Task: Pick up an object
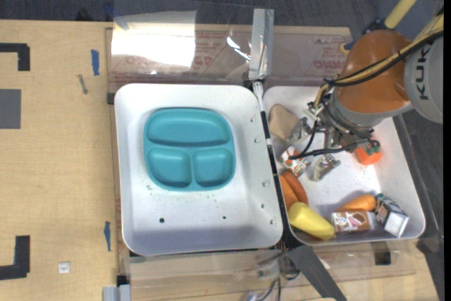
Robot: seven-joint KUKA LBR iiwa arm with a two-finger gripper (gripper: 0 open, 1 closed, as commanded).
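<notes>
— Where are the objects?
— In the right white plastic bin (412, 176): a long orange carrot (292, 188) and a smooth yellow banana-shaped toy (310, 220) lie below-left of the gripper (318, 160), against the bin's left wall.
— Is the gripper holding anything?
— Cannot tell. A small orange toy (368, 152) sits to its right; the teal divided plate (189, 147) fills the left white bin (134, 208).

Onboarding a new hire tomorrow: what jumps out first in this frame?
Probably the teal divided tray, alone in the middle of the left bin. Next, the arm's orange band over the right bin, with the pincer low among clutter: a yellow banana and a carrot along that bin's left side.
</notes>
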